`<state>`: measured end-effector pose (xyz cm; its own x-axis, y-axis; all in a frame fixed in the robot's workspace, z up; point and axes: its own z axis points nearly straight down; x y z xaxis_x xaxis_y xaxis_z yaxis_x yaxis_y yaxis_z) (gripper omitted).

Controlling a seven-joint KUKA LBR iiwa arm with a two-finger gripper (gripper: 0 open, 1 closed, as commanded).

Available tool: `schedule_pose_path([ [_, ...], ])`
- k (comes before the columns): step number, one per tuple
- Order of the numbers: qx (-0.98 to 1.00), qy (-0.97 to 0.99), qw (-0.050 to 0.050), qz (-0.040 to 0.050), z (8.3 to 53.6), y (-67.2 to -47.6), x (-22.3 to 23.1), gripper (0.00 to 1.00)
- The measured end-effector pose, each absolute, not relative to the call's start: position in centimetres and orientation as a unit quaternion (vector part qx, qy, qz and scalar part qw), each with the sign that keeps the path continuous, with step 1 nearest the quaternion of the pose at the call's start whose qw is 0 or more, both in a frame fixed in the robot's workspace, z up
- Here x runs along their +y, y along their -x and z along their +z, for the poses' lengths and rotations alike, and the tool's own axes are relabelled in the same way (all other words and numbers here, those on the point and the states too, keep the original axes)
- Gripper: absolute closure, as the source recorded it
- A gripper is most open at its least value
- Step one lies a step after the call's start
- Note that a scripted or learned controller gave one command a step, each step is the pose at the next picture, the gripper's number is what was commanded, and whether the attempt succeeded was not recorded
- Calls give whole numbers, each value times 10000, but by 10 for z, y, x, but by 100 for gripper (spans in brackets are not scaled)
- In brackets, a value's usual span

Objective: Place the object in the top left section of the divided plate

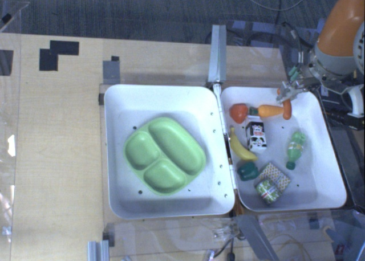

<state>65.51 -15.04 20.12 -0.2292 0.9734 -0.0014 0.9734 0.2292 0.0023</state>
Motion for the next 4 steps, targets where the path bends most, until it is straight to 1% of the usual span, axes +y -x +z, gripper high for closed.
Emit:
schedule_pose_path([
  [1, 7747, -6324, -7, 0, 96, -598, -202, 100],
  [2, 7903, -6127, 3, 4, 185, -536, -205, 100],
  [3, 8026, -5966, 22, 3, 324, -522, -207, 100],
  [4, 7801, -6257, 2, -4, 433, -600, -206, 100],
])
